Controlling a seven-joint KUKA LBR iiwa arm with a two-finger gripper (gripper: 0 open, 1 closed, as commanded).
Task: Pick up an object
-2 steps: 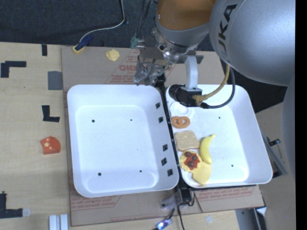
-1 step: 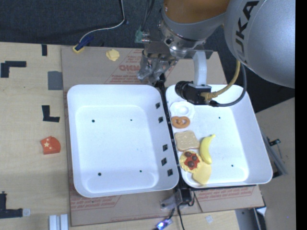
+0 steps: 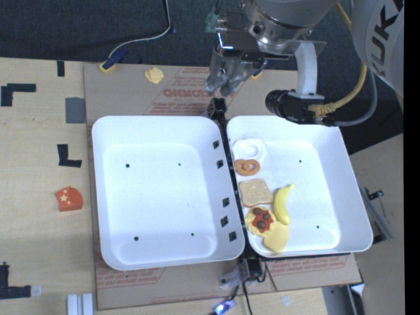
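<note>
I see the grey two-finger gripper (image 3: 223,84) at top centre, above the bins' far edge, fingers pressed together, pinching nothing. Yellow plastic banana (image 3: 282,203) lies lower left in the right white bin (image 3: 328,189), beside the tan toast slice (image 3: 254,191).

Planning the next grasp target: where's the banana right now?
The banana lies in the right bin, toward its left-front part, just right of the toast slice and above a pale yellow piece.
</note>
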